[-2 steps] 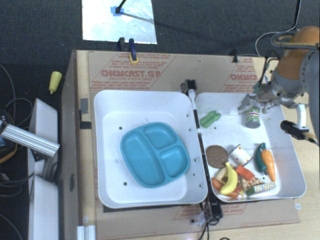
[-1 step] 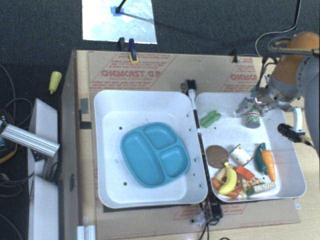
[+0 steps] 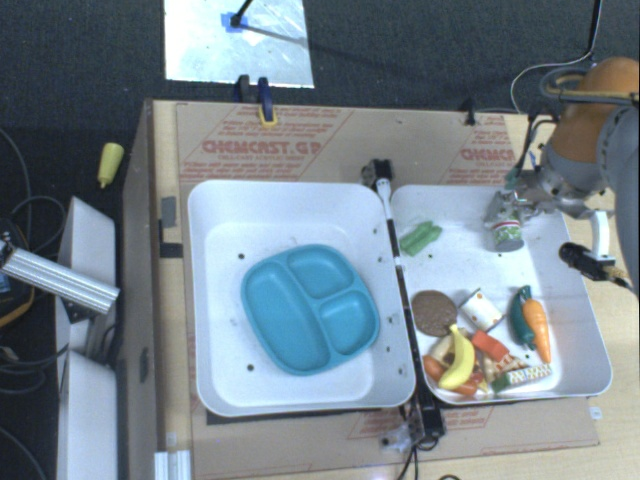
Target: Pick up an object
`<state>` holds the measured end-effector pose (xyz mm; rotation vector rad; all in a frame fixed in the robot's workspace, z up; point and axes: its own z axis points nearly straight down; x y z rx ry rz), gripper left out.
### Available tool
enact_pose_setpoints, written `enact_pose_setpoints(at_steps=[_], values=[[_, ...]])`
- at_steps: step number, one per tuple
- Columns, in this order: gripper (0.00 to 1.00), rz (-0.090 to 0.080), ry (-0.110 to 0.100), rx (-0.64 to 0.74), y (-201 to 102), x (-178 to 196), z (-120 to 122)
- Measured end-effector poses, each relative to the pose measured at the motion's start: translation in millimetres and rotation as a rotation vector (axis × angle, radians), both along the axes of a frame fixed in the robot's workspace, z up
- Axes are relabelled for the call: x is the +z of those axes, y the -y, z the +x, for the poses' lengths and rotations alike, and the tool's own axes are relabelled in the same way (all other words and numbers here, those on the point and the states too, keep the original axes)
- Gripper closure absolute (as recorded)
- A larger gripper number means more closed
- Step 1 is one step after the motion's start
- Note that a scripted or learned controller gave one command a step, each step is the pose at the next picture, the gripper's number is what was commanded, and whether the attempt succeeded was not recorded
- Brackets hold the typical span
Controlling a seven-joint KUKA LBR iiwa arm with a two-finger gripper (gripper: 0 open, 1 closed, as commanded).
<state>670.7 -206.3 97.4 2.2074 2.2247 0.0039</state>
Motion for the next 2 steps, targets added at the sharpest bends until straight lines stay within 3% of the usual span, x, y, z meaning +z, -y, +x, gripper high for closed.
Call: enact_pose_setpoints(at_steps=[1, 2], values=[[1.00, 0.002, -0.002, -0.006, -18.1, 62.7, -62.7], [1.00, 0.004, -0.003, -0.003, -79.1, 114.5, -50.4]])
